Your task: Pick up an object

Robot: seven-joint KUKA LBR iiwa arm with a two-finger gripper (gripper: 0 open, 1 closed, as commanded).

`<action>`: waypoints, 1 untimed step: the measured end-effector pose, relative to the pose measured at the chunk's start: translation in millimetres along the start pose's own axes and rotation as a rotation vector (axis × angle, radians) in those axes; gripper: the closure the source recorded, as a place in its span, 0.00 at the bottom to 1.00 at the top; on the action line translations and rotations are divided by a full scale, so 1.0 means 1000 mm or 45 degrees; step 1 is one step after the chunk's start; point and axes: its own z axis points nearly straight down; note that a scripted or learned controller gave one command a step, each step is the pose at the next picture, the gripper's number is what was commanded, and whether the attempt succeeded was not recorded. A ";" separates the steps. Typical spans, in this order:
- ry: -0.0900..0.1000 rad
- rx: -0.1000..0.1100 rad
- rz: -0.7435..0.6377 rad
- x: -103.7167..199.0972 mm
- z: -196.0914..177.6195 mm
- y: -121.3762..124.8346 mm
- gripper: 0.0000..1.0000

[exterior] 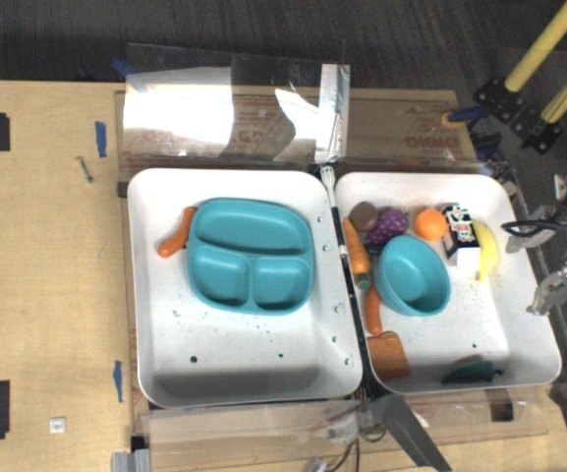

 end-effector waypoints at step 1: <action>0.000 -0.001 -0.431 0.013 0.180 -0.024 0.00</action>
